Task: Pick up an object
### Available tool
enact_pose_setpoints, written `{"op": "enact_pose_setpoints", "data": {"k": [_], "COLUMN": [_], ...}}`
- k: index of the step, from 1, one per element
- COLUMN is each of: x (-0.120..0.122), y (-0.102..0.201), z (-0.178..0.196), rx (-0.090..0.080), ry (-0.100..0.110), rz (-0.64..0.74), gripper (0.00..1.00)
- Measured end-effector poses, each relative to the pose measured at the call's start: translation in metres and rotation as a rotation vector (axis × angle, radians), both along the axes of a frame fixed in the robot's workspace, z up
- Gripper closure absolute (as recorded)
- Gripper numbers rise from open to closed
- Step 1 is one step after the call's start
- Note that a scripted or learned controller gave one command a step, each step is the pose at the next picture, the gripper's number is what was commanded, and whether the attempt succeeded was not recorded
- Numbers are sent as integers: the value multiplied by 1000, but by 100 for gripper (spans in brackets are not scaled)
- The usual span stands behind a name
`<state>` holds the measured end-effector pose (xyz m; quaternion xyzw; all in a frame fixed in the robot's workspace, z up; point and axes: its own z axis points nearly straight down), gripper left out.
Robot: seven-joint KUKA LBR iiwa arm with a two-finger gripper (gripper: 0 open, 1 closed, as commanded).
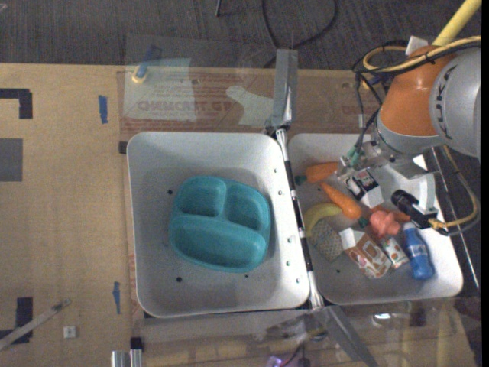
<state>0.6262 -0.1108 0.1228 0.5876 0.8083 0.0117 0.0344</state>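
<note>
Jaws (353, 176) near carrot (341, 200); "KUKA" lettering.

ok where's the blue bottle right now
The blue bottle lies in the right bin, near its right wall, beside the small carton.

Arm (435, 90): cut off at right edge.
Gripper (359, 167): finger state indistinct.
Carton (370, 257): print too small to read.
</note>
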Motion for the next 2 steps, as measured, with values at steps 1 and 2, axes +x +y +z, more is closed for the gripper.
{"op": "enact_pose_setpoints", "data": {"k": [1, 2], "x": [-24, -68], "y": [17, 34], "z": [84, 123], "rx": [22, 21], "ry": [65, 69], "rz": [-39, 15], "gripper": [100, 100]}}
